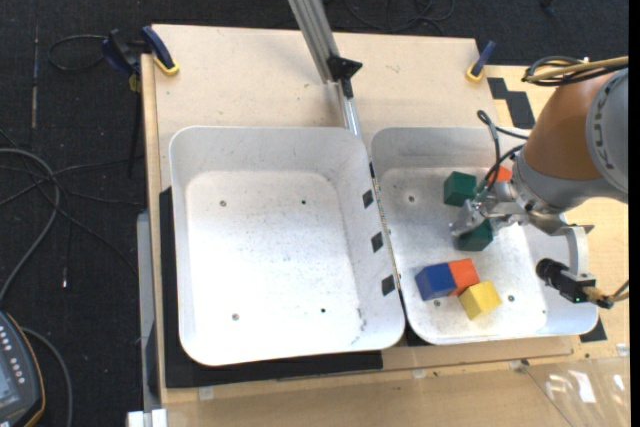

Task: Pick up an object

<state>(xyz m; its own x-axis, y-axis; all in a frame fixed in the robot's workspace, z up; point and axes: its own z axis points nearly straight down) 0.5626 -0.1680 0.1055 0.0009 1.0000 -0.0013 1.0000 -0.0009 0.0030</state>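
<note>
- Pincer (481,218): you see it low in the right bin (420,165), over a green block (473,235); spread or pressed together, you cannot tell.
- Blue block (435,281), orange block (464,273) and yellow block (480,299) touch, nearby.

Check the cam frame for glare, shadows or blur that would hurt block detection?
Camera view: even, soft light, no hard glare on the right bin; blue block, orange block and yellow block look sharp, with faint shadows; the end effector overlaps a green block, edges muddled there.

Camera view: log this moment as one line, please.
arm: over right bin | gripper: low among green blocks, grasp unclear | blue block, orange block, yellow block: clustered, untouched
</note>
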